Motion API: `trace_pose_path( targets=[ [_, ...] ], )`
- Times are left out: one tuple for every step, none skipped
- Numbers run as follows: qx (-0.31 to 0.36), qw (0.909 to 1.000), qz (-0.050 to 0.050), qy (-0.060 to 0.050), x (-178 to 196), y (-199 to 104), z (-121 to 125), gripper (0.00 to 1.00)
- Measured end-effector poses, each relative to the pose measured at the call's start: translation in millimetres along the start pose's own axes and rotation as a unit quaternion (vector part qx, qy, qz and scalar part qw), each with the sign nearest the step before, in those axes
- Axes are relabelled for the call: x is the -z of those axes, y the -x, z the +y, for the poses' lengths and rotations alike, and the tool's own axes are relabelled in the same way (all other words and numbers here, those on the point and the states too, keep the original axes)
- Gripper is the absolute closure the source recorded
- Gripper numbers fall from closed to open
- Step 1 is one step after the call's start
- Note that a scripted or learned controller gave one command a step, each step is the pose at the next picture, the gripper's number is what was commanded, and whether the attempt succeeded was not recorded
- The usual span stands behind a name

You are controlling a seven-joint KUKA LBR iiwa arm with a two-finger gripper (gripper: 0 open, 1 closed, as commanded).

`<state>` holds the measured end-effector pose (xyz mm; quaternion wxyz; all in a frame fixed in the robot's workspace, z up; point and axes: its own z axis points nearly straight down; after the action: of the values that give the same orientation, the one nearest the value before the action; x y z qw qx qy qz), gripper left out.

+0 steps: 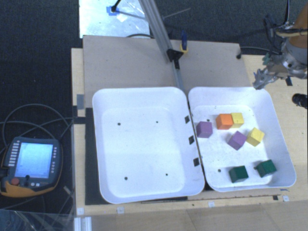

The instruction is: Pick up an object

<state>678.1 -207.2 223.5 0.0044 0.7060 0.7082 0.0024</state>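
Arm far right, pincer (260,80) tilted down-left.

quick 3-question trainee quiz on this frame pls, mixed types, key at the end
1. True or false: all the small cubes lie in the right-hand shallow white bin.
2. How many cubes are there? A) five B) seven C) nine
3. Which cube touches the orange cube?

Key:
1. True. The two purple cubes, two yellow cubes and two dark green cubes are all there.
2. B.
3. The upper yellow one. The grey two-finger gripper is above that bin's far corner.
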Motion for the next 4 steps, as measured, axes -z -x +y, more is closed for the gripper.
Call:
trace_pose_path(
  targets=[
    [0.000,1.0000,0.000,-0.001,45.2,3.0,2.5,1.00],
    [0.004,1.0000,0.002,-0.004,48.8,-56.3,-4.8,1.00],
    [0.004,1.0000,0.003,-0.004,47.6,-118.4,-11.5,1.00],
    [0.004,1.0000,0.003,-0.004,52.4,-169.2,-12.0,1.00]
  ],
)
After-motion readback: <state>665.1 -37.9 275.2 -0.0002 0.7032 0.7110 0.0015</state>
